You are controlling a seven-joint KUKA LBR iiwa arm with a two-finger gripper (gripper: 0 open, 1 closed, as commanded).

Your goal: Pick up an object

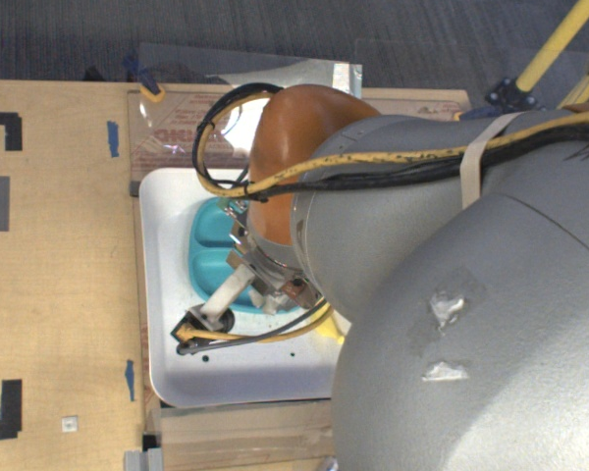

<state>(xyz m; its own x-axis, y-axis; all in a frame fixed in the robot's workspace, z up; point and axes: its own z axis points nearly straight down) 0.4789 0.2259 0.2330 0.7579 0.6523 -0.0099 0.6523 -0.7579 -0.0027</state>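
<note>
Largest by far: grey arm [452,292], slung in from the right and bent low over the white bin [162,263], with its orange band [299,150] hanging above the bin's far edge. Posed this way, by the look of it, to bring the wrist straight down onto what lies inside.

Next, tan bench [59,263], bare along the bin's left wall apart from black marks and bits of blue tape.

Then the bin itself, with its left wall and near-left corner in plain sight and the right side buried under the arm.

Inside, a teal divided dish [211,248], flat on the floor between the left wall and the wrist, nearer the far edge than the near one. Likely the target, being directly beneath the tool.

Against the arm's outline toward the near edge, a pale yellow sliver [332,328], too hidden to name.

Smallest: gripper [258,285], down at the dish's right rim. Open or closed cannot be told, nor whether anything is held.
</note>
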